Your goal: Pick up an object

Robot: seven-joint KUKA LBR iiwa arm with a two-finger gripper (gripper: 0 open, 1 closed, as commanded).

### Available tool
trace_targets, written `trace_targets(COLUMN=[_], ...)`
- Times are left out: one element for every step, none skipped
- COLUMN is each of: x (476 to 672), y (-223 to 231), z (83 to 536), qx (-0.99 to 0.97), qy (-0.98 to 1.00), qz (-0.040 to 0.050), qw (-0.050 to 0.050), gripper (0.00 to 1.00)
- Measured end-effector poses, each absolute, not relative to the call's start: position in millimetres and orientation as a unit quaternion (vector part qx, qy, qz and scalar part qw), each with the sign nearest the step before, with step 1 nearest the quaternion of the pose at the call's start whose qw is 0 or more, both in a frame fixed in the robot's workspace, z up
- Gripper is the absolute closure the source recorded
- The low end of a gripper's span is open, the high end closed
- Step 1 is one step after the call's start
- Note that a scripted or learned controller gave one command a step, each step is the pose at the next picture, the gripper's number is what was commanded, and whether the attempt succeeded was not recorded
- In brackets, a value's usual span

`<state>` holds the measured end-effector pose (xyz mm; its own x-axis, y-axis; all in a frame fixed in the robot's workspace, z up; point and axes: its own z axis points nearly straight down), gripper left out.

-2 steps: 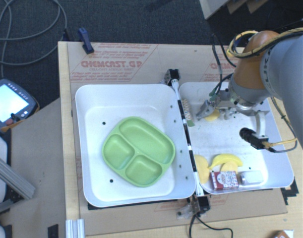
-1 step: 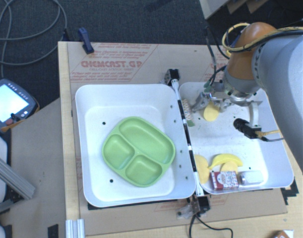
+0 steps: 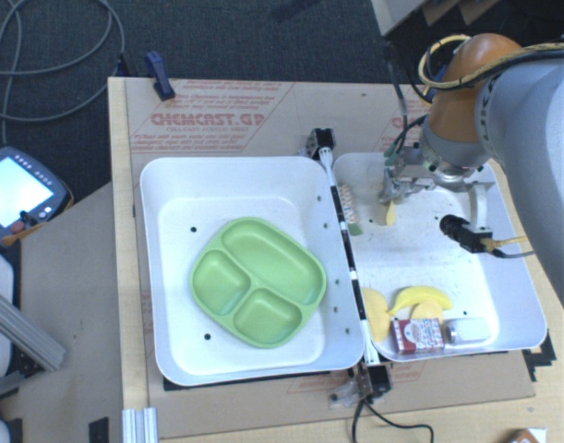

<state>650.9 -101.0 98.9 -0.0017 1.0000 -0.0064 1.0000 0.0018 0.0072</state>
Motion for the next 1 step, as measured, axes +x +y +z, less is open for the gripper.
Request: trace_targets(x=[556.2], y=[-103.0], z=[113.1], qx=[0.707], qy=[0.707], qz=[-0.0003], qw=[0.0], gripper=[1.0])
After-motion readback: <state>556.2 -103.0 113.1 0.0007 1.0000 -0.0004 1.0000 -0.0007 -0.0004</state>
